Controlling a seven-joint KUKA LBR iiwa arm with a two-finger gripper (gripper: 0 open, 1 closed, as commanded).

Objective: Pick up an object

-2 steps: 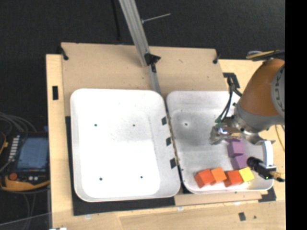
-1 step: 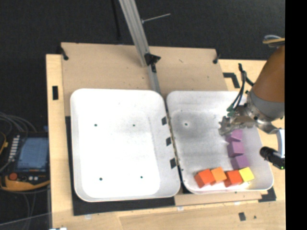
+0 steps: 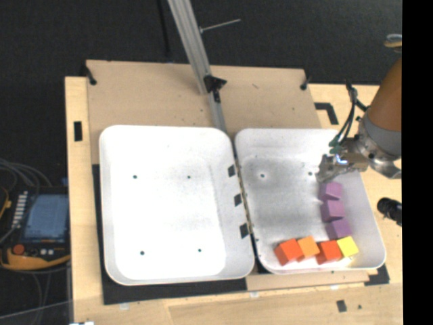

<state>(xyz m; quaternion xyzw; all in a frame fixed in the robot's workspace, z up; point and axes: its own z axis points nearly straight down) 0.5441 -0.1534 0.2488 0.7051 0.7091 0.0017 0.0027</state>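
Note:
Several blocks lie in the right bin [image 3: 284,181]. Purple blocks [image 3: 332,202] form a column along its right side, ending near a yellow block [image 3: 348,247]. Orange and red blocks [image 3: 298,249] line the front wall, with another red block [image 3: 329,251] beside the yellow one. My gripper [image 3: 329,168] hangs at the bin's right side, just above the topmost purple block [image 3: 331,191]. The view is too small to tell how its tips stand, and nothing is seen held.
The left bin [image 3: 169,202] sits beside the right one, with clips along the shared edge. A slanted metal pole [image 3: 196,46] rises behind the bins. A blue-screened device [image 3: 44,219] with cables sits off the bench at left.

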